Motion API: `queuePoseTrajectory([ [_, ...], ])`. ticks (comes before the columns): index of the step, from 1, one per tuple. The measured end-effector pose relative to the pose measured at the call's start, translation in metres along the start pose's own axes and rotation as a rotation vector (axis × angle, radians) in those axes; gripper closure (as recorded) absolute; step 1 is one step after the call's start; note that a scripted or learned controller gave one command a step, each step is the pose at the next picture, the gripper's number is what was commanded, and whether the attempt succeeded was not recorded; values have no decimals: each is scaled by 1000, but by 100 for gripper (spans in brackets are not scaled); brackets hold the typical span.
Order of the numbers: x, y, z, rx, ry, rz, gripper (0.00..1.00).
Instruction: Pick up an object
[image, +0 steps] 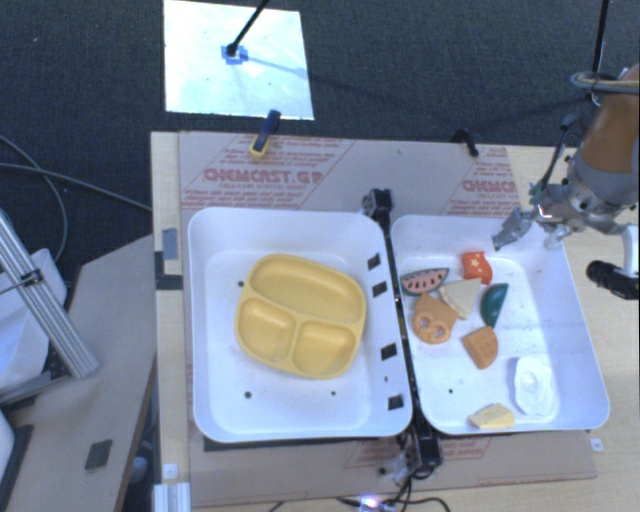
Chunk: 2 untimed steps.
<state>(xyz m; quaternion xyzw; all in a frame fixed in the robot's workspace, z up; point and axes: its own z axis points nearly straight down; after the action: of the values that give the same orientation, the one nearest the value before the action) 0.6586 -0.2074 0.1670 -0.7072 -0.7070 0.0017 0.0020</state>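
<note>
**Q:** So, what is lying nearest the camera?

**A:** Nearest, in the right bin (580, 345), a pale yellow wedge (491, 416) is sitting at the front edge, with a white fried-egg piece (531, 385) just behind it. Further back, an orange chunk (481, 347), a round pretzel-like piece (434, 321), a cream wedge (463, 297), a teal leaf shape (493, 304), a watermelon slice (425, 280) and a small red piece (476, 266) are clustering together. A yellow divided plate (299, 314) is resting in the left bin (215, 250).

**Q:** And the gripper?

**A:** Farthest back, the gripper (540, 222) is hovering over the right bin's far right corner, well apart from the toys. Its fingers are looking spread and are holding nothing.
</note>
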Motion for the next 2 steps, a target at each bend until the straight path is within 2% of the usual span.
queuePoseTrajectory([
  [1, 2, 10, 52, -5, -1, -6, 0],
  [2, 1, -46, 48, -3, 0, 0, 0],
])
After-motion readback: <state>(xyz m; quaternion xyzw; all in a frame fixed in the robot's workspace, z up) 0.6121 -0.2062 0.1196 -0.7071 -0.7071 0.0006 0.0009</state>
